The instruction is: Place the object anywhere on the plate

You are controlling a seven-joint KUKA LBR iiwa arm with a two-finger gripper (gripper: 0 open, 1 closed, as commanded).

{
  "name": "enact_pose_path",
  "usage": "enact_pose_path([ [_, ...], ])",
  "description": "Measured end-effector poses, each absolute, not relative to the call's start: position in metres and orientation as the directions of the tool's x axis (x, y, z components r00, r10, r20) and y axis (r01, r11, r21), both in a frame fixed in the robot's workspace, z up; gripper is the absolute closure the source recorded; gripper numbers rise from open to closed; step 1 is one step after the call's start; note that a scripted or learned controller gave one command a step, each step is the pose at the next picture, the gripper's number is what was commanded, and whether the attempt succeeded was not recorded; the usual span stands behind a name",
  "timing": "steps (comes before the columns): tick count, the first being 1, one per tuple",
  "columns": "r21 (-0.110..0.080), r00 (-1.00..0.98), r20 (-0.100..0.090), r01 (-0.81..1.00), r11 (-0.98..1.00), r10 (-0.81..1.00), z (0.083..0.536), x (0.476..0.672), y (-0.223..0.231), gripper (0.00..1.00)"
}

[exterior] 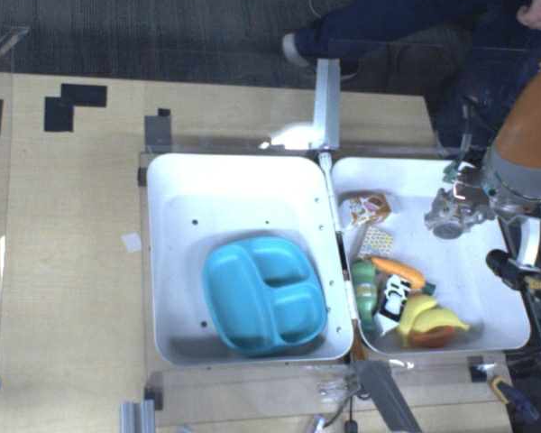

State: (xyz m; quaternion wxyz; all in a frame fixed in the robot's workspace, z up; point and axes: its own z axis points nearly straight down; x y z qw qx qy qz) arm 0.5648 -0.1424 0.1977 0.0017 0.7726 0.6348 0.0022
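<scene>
The gripper of a grey KUKA arm, its orange band visible at the frame's right, hangs over the upper right part of the right-hand bin; whether it is grasping anything cannot be told from this overhead view, and no object can be made out in its hold. Below and to its left, the bin's contents are crowded along the divider side: a brown-and-white packet near the top, a pale patterned item just under it, then an orange carrot lying across a green bottle-shaped object, a black-and-white piece beside them, and a yellow banana touching a red-orange item at the bin's lower edge. In the left-hand bin, well apart from the gripper, a blue divided plate sits in the lower centre, its compartments bare. Both bins rest side by side on a light wooden bench, with a seated person's dark-trousered legs at the top edge.
</scene>
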Motion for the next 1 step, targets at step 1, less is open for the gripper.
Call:
enact_pose_path([
  [1, 0.005, 0.073, 0.0, 0.997, -0.073, 0.997, 0.2245, 0.5623, -0.0464, 1.0],
])
